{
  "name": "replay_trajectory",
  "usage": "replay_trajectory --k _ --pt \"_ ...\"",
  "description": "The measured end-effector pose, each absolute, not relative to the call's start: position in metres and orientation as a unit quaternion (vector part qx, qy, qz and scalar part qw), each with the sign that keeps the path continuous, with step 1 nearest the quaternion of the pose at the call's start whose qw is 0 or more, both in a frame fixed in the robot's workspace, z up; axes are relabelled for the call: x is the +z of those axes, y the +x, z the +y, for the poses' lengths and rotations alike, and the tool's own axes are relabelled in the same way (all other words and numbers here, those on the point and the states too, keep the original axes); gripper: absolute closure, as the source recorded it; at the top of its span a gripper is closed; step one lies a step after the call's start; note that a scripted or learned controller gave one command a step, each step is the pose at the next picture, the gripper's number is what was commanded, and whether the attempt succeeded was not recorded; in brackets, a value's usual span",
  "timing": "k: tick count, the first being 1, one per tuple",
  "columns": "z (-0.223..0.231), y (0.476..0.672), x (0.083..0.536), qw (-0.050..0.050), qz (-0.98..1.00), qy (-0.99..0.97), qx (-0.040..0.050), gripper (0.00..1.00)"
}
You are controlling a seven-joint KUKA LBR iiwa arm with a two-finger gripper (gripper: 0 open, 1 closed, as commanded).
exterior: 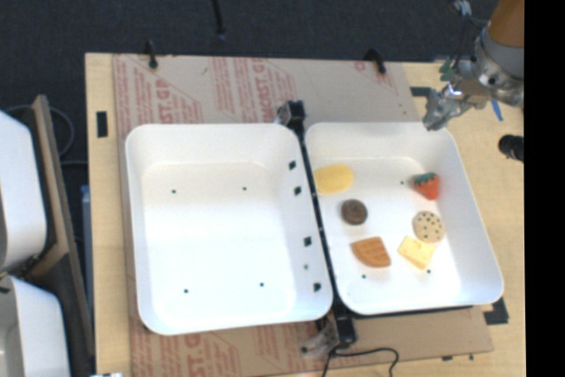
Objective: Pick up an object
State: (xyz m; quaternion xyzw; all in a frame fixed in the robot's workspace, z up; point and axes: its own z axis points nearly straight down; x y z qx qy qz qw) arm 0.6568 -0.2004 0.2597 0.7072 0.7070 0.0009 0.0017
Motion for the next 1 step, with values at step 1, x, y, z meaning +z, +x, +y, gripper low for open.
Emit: replay_trajectory --k 1 --pt "-0.1555 0.6572 0.2500 0.000 0.708 0.706 0.0003 1.00"
